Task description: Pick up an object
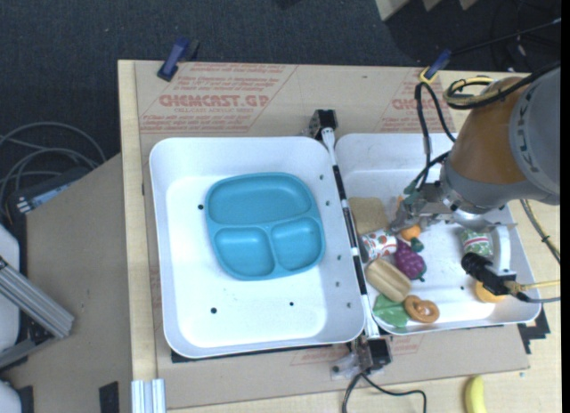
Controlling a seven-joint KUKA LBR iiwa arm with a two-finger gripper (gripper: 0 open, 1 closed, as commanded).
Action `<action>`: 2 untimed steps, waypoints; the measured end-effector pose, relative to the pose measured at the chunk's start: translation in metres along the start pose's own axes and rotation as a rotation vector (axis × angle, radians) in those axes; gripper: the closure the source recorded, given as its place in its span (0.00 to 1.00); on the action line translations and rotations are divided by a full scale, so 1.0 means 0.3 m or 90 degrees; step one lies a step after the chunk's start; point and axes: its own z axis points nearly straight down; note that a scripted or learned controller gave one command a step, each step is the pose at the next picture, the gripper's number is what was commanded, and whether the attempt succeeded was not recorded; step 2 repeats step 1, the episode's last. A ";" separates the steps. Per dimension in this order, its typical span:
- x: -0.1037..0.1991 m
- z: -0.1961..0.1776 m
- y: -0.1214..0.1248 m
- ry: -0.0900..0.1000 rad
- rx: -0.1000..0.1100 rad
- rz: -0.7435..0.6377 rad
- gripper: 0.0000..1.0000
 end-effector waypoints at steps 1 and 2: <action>0.222 -0.274 0.017 0.000 -0.002 0.000 1.00; 0.222 -0.274 0.017 0.000 -0.002 0.000 1.00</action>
